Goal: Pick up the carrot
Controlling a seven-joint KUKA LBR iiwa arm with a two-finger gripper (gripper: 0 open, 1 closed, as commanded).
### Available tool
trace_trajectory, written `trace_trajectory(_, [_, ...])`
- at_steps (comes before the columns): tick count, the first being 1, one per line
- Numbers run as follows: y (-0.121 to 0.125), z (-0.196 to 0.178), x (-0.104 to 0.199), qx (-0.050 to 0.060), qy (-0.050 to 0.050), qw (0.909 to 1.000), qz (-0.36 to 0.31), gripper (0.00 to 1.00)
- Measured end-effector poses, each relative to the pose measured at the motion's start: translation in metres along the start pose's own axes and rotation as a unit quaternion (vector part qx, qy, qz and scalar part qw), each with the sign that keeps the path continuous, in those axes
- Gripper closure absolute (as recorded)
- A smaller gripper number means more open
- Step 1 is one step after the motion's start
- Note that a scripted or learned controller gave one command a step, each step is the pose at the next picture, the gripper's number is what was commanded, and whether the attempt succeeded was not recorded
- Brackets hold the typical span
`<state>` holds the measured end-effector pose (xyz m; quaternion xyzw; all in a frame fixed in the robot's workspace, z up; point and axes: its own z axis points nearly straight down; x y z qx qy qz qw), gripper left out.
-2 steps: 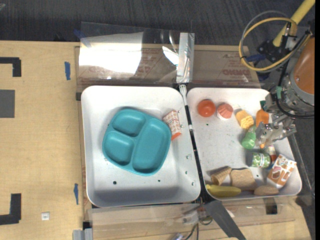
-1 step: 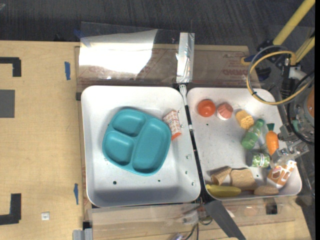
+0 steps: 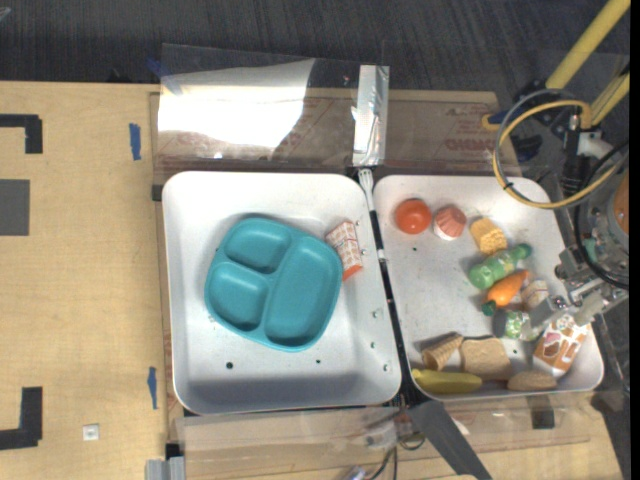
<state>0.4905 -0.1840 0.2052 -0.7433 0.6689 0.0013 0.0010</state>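
Where toys crowd the right bin point(image 3: 400, 268), the carrot point(image 3: 506, 288) lies, seemingly untouched.

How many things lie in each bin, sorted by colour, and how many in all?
Left bin:
Teal plate: 1
Red and white packet: 1

Right bin:
Red or pink: 2, tomato, pink piece
Orange: 2, carrot, carton
Yellow: 2, corn, banana
Green: 2, pepper, small piece
Tan: 3, cone, bread, roll

Total: 13
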Motion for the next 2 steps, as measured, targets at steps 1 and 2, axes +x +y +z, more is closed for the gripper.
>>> trace_trajectory(1, [-0.101,0.074,0.009,0.0,-0.002,1.0,-0.004,0.0])
trace_trajectory(2, [-0.078,0.11,-0.01,0.004,0.001,0.9981,0.062,0.0])
